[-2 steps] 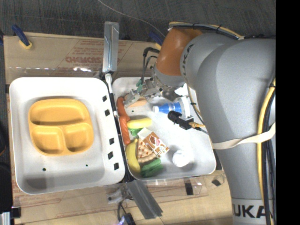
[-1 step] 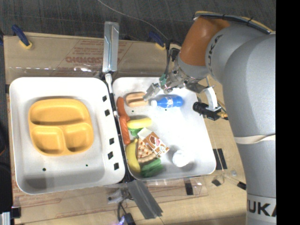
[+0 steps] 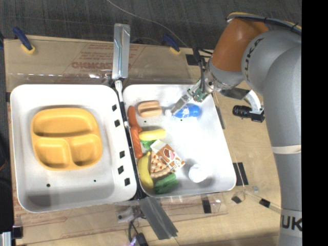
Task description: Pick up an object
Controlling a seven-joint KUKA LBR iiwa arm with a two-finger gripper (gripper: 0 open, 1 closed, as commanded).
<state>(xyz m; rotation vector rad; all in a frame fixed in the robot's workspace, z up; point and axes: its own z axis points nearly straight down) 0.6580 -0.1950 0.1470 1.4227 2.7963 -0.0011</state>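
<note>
My gripper (image 3: 180,104) reaches into the far part of the right bin (image 3: 218,137), its fingers slanting down to the left. A blue toy (image 3: 188,111) lies right beside the fingertips, touching or nearly touching them. A hot dog bun (image 3: 148,108) sits just left of the gripper. Along the bin's left wall lie a red sausage (image 3: 132,116), an orange carrot (image 3: 136,141), a yellow corn piece (image 3: 152,134), a banana (image 3: 145,171), a pizza slice (image 3: 165,161) and a green vegetable (image 3: 165,183). A white cup (image 3: 198,174) rests near the front right.
The left bin (image 3: 23,152) holds a yellow divided tray (image 3: 66,137). A metal divider bar (image 3: 121,50) stands between the bins at the back. The grey arm (image 3: 277,86) fills the right side over the bench.
</note>
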